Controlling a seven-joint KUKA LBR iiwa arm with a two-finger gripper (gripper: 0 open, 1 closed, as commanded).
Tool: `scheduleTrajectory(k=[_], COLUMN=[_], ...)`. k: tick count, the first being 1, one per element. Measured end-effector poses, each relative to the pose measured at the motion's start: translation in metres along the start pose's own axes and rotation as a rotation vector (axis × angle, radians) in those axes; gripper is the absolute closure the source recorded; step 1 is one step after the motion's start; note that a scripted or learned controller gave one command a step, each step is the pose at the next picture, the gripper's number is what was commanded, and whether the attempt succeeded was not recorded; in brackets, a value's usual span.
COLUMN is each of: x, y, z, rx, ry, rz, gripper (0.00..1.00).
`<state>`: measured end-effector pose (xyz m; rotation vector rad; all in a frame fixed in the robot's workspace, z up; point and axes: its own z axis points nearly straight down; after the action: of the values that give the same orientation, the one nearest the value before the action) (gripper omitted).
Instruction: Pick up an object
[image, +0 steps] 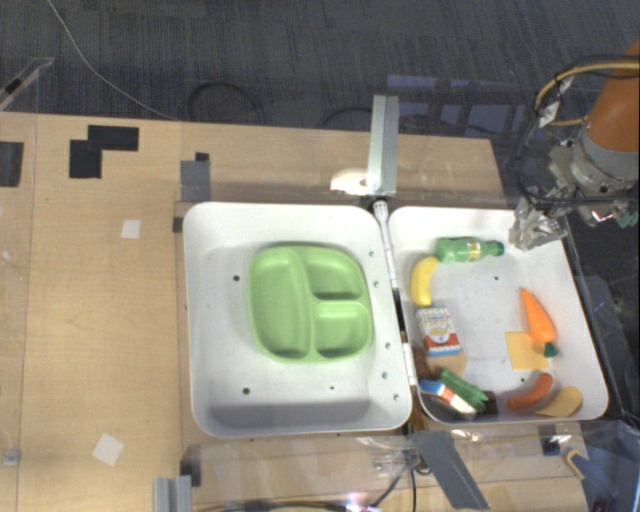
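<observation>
My gripper (534, 229) hangs over the far right corner of the right bin (490, 300), just right of a green bottle (468, 249) lying on its side. Nothing shows between its fingers. A yellow banana (424, 280) lies below the bottle. A small juice carton (439, 332) sits in the bin's left middle. An orange carrot (539, 320) lies at the right, with a yellow cheese slice (523, 351) under it. Along the near edge lie a sausage (530, 391), a bread-coloured piece (564, 402), a green item (466, 387) and a blue and red item (447, 396).
The left bin (215, 300) holds a green divided plate (308, 303). A metal post (383, 145) stands behind the divider between the bins. The arm's orange band (612, 115) and cables sit at the upper right. Bare bin floor lies around (480, 300).
</observation>
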<state>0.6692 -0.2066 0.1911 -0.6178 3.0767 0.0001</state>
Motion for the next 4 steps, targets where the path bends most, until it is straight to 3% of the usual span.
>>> scheduleTrajectory(k=[1, 2, 3, 4], x=[0.0, -0.003, -0.003, 0.048], y=[0.003, 0.001, 0.001, 0.029], z=[0.002, -0.029, -0.087, -0.062], rx=[0.004, 0.005, 0.008, 0.0], ry=[-0.006, -0.005, -0.005, -0.003], rz=[-0.503, -1.063, -1.19, -1.451], gripper=[1.0, 1.0, 1.0, 1.0])
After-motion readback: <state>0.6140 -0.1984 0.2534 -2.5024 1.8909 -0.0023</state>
